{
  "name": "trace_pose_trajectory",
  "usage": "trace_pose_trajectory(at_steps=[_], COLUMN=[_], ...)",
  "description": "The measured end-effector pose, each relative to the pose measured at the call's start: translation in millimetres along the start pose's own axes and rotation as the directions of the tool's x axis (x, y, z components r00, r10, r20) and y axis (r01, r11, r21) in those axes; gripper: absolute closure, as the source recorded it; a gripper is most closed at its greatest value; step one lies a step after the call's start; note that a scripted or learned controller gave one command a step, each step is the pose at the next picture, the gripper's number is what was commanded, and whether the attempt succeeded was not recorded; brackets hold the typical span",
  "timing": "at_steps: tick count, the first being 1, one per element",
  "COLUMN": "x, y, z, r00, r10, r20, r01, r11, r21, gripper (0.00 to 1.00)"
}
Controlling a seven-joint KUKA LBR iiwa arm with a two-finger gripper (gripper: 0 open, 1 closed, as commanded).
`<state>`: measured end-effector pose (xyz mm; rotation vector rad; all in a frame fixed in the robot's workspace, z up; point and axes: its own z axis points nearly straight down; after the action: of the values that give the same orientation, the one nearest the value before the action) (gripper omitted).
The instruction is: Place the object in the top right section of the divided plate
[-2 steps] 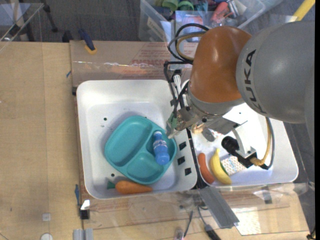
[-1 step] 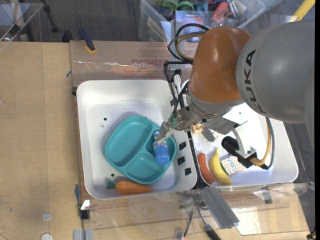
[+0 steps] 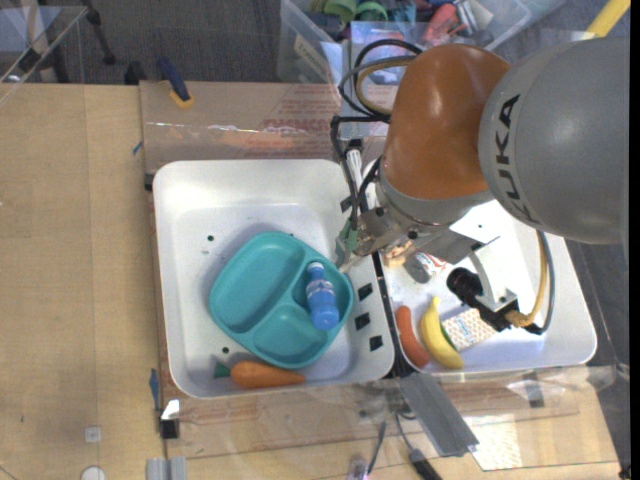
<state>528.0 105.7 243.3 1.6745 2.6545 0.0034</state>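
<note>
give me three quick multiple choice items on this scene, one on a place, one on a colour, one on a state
1. Where is the small blue plastic bottle?
A. on the teal divided plate
B. in the right white bin
C. on the bench

2. What colour is the banana?
A. green
B. yellow
C. red

3. How does the bottle sit?
A. upright
B. lying on its side
C. hanging from the gripper

Answers: 1 A, it rests in a plate section. 2 B, its peel is yellow. 3 B, it lies flat.

The light brown wooden surface [image 3: 70, 268] holds two shallow white bins side by side. The left white bin [image 3: 185, 208] touches the right white bin [image 3: 570, 318]. A clear plastic box of toys [image 3: 300, 13] sits behind them.
</note>
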Motion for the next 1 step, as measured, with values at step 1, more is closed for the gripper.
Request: trace_pose_trajectory(at_steps=[1], x=[0.0], y=[0.0], z=[0.0], r00=[1.000], r10=[0.000], r20=[0.000], r01=[0.000], r11=[1.000], r21=[0.000], gripper=[0.00])
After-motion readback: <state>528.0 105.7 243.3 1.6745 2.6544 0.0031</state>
